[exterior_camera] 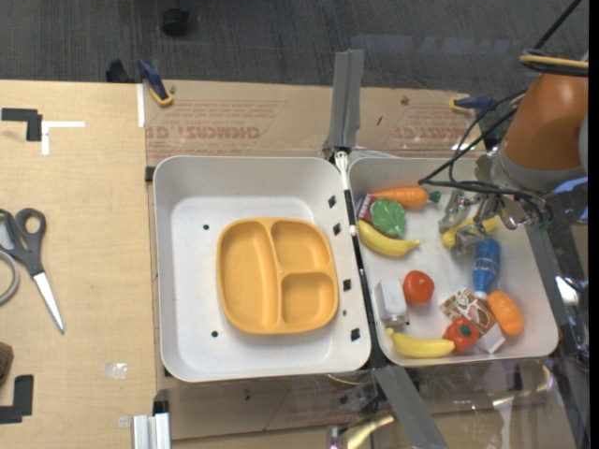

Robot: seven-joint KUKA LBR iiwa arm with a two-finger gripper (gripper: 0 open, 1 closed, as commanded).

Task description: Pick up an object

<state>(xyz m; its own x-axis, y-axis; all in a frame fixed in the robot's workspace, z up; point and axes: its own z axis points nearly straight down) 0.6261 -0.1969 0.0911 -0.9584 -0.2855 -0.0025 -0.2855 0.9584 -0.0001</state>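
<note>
My gripper [471, 219] hangs low over the upper right part of the right bin [538, 344], under the orange wrist band. A small yellow object [463, 235] lies right at its tip; whether it is gripped is unclear. Just below it lies a blue bottle [485, 265]. Left of the gripper are a carrot [402, 195], a green toy [387, 217] and a banana [386, 242]. A red tomato [418, 286] sits mid-bin.
The right bin's front holds a second banana [421, 346], a red pepper [460, 333], a printed packet [466, 305], an orange piece [506, 312] and a grey block [390, 305]. A yellow divided plate [278, 275] lies in the left bin [178, 251]. Scissors [36, 265] rest on the bench at left.
</note>
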